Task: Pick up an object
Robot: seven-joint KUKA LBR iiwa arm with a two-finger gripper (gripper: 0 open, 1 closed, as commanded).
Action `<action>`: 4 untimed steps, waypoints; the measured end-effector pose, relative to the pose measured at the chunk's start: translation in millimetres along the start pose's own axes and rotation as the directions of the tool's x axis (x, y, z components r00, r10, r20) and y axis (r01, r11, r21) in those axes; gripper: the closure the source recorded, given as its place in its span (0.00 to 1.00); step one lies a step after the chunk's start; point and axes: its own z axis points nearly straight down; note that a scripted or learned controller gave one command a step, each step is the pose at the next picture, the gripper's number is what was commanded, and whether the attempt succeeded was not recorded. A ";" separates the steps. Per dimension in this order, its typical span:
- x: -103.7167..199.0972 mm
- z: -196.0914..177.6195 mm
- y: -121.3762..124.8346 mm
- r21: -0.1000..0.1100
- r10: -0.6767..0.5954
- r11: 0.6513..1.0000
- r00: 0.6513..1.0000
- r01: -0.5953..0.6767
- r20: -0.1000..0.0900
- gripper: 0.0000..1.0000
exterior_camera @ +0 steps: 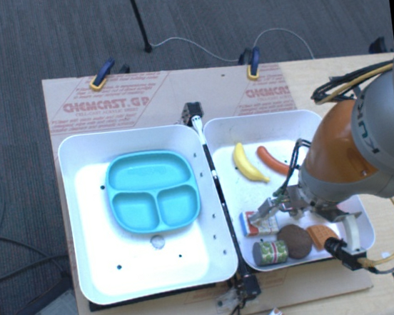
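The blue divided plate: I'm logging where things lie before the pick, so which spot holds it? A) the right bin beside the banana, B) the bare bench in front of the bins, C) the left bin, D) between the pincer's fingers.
C: the blue divided plate lies flat in the left bin, while the banana lies in the right bin.

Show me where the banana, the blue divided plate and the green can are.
banana (249,163), camera view, middle of its curve.
blue divided plate (150,171), camera view, top compartment floor.
green can (271,253), camera view, its side.
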 end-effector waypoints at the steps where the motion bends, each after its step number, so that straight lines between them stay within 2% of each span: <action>1: 13.1 0.3 -0.9 -0.005 0.008 1.000 1.000 -0.008 0.015 0.00; 4: 15.0 0.4 -1.0 -0.005 0.008 1.000 1.000 -0.008 0.015 0.00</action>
